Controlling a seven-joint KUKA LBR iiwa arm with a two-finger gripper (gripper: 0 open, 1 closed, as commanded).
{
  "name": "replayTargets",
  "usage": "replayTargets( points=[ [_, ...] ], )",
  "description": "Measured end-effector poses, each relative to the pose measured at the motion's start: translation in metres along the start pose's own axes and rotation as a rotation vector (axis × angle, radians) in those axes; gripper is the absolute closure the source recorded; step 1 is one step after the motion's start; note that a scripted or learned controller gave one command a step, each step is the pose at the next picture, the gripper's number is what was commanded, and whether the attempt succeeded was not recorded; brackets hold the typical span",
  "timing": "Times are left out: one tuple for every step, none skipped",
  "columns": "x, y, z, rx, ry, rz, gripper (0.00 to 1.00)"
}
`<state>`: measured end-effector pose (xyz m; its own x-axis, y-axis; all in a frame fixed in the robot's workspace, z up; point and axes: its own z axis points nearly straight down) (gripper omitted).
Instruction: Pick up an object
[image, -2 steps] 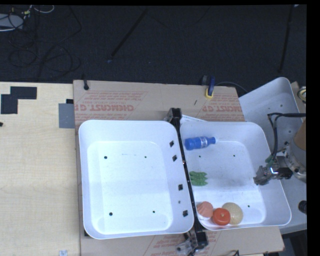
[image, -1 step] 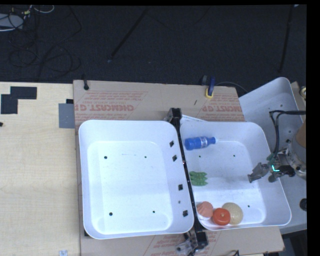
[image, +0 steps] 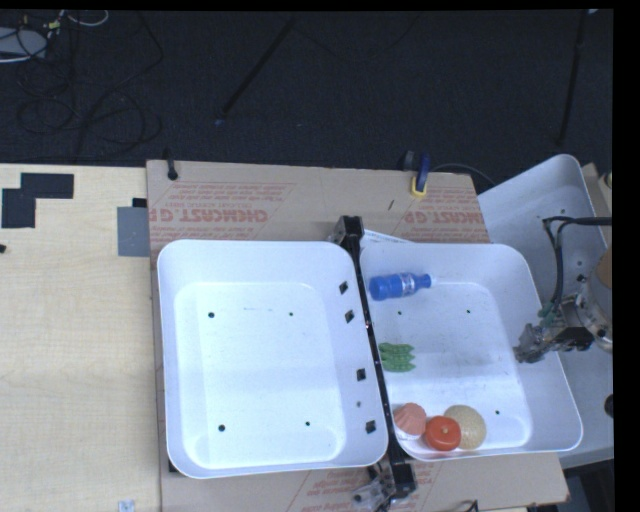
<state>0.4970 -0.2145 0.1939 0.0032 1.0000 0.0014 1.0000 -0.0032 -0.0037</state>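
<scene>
The right bin holds several small objects. A blue bottle lies on its side near the bin's far left corner. A small green piece rests by the left wall, midway down. In the near corner a pale pink piece, a red round piece and a tan round piece sit bunched together. My gripper hangs at the right bin's right rim, well away from all of these, with nothing visible in it.
The left bin sits beside the right one, with a black divider strip between them. Both rest on a cardboard sheet on the wooden bench. Cables run down at the far right.
</scene>
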Motion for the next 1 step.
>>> replayTargets(
  points=[
    [0.0021, 0.0704, -0.0078, -0.007, -0.003, -0.007, 1.0]
  ],
)
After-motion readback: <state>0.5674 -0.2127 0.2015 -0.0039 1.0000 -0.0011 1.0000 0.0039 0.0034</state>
